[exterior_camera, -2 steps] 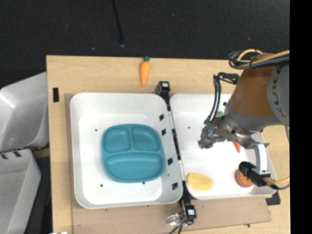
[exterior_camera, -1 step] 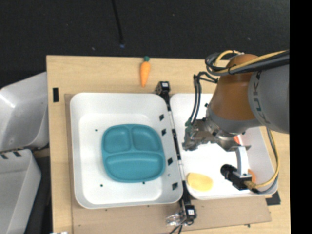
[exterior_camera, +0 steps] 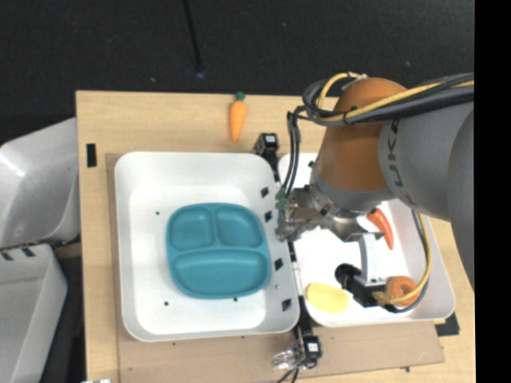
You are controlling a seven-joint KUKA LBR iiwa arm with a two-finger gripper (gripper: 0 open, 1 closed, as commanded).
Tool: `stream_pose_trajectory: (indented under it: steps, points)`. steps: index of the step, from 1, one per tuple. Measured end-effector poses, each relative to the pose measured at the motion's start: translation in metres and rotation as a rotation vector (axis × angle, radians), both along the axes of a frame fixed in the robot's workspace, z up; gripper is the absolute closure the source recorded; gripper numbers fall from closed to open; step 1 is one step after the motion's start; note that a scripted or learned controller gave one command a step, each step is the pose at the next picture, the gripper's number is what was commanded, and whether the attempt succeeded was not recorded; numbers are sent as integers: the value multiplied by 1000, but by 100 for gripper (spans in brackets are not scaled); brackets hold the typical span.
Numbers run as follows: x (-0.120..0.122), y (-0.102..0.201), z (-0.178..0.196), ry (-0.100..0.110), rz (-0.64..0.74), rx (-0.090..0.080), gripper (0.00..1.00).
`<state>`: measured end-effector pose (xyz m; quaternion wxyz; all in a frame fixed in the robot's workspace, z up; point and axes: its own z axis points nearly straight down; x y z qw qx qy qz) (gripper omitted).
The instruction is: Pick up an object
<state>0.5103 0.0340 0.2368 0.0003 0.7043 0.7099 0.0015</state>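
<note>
My gripper (exterior_camera: 297, 217) hangs low over the left side of the right white bin (exterior_camera: 435, 306), close to the wall shared with the left bin. The orange-banded wrist above covers most of it. In the right bin a yellow rounded object (exterior_camera: 327, 298) lies at the front left, just below the gripper. A small red-orange piece (exterior_camera: 383, 223) lies to the gripper's right, partly under the arm. Another orange object (exterior_camera: 401, 286) sits near the bin's front right. Nothing shows between the gripper and these things.
The left white bin (exterior_camera: 136, 214) holds a teal divided plate (exterior_camera: 217, 248) at its middle. A toy carrot (exterior_camera: 237, 118) lies on the wooden bench behind the left bin. The arm's bulk covers the back of the right bin.
</note>
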Motion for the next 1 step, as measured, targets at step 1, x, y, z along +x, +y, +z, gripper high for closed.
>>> stream_pose_trajectory:
  steps: [1]
  points:
    - [-3,55,3,2,0,0,100]
